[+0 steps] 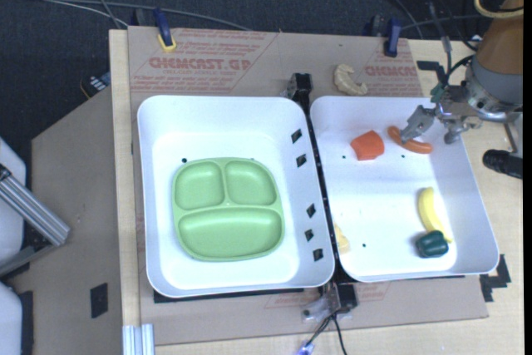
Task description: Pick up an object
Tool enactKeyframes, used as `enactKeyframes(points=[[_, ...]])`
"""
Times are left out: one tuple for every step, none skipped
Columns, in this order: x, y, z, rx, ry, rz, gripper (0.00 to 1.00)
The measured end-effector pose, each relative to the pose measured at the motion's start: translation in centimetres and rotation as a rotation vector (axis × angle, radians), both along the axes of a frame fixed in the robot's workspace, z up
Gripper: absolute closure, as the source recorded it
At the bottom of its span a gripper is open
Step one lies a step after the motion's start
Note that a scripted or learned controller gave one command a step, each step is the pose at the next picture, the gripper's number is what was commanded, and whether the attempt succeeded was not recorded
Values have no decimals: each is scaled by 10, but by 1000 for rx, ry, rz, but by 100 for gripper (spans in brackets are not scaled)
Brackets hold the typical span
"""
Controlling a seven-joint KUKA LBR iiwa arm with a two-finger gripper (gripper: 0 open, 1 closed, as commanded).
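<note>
At the far left, a bare aluminium rail (29, 204) lies slantwise off the bench. Next comes the left bin (158, 129), white and shallow, with a pale green divided plate (227, 208) lying flat in its middle, two small compartments toward the back and one wide one toward the front. Along the seam between the two bins runs a row of small black clips (301, 158), and on the cardboard behind that seam sits a beige lumpy piece (350, 79), outside both bins. The right bin (391, 245) holds the loose things: an orange-red chunk (367, 145) near its back left, then an orange sausage-shaped piece (411, 143) just beside it. Toward the front right lies a yellow banana-like piece (429, 209), with a dark green piece (431, 244) touching its near end. The gripper (434, 125) hangs over the back right corner of this bin, its fingers (416, 125) spread apart with nothing between them, one tip just above the sausage-shaped piece. The grey arm (499, 71) reaches in from the right.
</note>
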State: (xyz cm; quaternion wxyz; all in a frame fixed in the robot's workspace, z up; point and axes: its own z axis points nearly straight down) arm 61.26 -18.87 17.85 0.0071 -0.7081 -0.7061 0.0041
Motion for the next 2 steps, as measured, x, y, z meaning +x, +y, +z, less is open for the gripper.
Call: enactKeyframes(points=[[4,0,9,-3,-15,3,0],[9,-7,-40,-3,-11,3,0]])
